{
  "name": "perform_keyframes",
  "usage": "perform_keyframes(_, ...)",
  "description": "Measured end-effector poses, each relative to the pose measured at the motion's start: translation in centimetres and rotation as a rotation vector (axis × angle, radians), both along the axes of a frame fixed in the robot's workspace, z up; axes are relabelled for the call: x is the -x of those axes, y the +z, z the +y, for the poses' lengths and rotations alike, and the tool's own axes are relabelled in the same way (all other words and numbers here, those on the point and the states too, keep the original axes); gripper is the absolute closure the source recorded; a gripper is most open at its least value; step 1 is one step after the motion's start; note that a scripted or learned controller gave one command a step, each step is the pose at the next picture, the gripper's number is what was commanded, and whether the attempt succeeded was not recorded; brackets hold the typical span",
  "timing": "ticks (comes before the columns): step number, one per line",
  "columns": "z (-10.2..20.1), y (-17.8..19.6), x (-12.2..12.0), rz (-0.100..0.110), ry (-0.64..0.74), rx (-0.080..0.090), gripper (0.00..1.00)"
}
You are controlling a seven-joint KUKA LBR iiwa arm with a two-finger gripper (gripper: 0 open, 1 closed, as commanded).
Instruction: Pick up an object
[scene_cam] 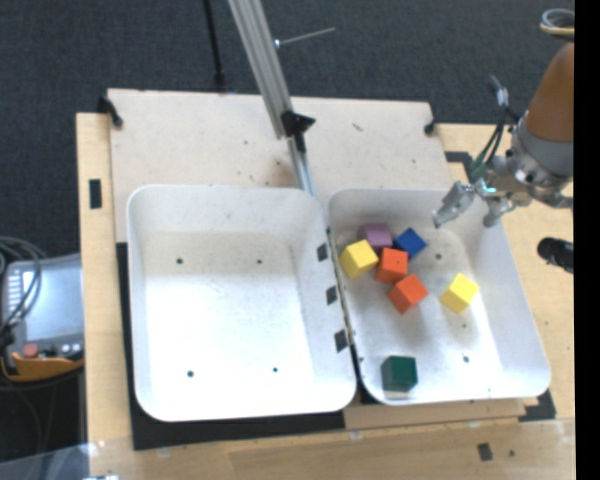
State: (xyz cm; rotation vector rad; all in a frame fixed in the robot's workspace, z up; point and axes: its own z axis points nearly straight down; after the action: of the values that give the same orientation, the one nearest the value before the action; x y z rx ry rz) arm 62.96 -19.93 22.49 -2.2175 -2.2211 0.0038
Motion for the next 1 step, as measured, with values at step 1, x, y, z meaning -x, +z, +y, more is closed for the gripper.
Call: perform_keyframes(1, -0.04, 0.33, -0.09, -0.004, 0.003, 0.003, 0.00)
